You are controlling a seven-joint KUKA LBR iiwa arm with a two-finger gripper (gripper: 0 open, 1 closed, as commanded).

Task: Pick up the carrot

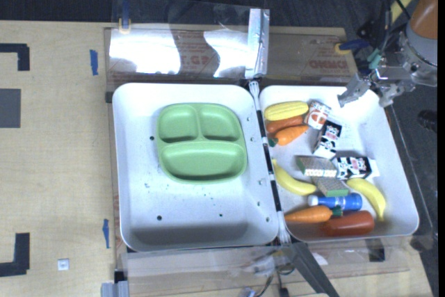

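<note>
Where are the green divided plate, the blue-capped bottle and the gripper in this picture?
green divided plate [201,142], camera view, on the ridge between compartments.
blue-capped bottle [345,202], camera view, on its blue end.
gripper [361,90], camera view, at its fingertips, over the right bin's far edge.

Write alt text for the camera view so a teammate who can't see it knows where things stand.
The gripper hovers over the right bin's far right corner, away from the carrots: one carrot beside the corn, another at the near edge. The left bin holds a green divided plate.
</note>
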